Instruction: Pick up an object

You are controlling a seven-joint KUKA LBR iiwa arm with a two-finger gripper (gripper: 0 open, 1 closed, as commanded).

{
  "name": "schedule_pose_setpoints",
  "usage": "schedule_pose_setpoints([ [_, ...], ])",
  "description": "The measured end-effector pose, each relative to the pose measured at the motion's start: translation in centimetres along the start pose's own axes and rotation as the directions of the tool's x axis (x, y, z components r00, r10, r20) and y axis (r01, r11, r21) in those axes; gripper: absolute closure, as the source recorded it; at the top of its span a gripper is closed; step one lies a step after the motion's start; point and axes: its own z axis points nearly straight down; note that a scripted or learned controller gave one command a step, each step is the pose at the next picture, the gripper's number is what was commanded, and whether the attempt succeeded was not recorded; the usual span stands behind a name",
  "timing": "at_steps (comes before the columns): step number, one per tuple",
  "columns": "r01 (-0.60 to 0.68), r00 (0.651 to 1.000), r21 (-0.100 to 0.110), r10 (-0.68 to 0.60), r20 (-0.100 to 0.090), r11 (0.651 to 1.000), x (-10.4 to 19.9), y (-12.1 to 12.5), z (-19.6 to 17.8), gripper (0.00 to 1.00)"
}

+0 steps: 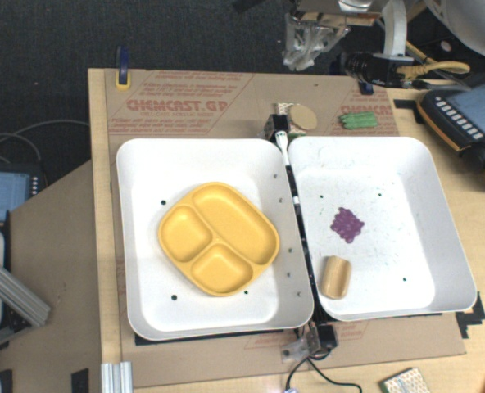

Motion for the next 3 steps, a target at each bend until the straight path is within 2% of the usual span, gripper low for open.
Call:
schedule_pose_setpoints([
  [1, 0.013, 1.000, -0.002, -0.013, -0.006, 1.000, 13.1, -0.2, -5.3, 1.00],
  [2, 0.003, 1.000, -0.006, -0.003, -0.005, 1.000, 12.9, -5.5, -12.5, 1.00],
  [3, 0.000, 1.000, 0.004, 0.000, 0.000, 1.000, 12.9, -5.3, -11.8, 0.00],
])
